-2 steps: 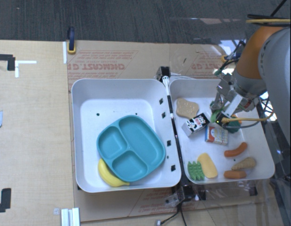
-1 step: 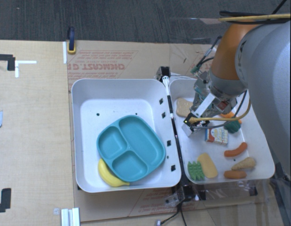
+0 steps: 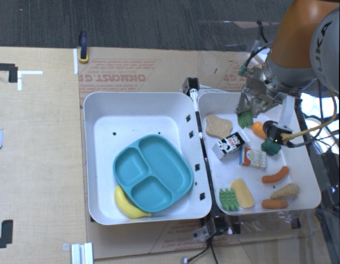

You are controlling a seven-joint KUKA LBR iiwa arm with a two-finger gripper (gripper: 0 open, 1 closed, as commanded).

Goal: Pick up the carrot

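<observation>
The carrot (image 3: 258, 128) lies near the back of the right bin (image 3: 301, 202). I see an orange body with a green leafy top pointing left toward the gripper. My gripper (image 3: 250, 109) hangs from the grey and orange arm, right over that green top and at the carrot's left end. The wrist and its cables hide the contact point, so I cannot make out whether anything is held.
The right bin also holds a bread slice (image 3: 218, 126), a milk carton (image 3: 230, 144), a small box (image 3: 253, 157), a green vegetable (image 3: 270, 147), a sausage (image 3: 276, 175) and other toy foods. In the left bin lie a teal divided plate (image 3: 153, 172) and a banana (image 3: 128, 203).
</observation>
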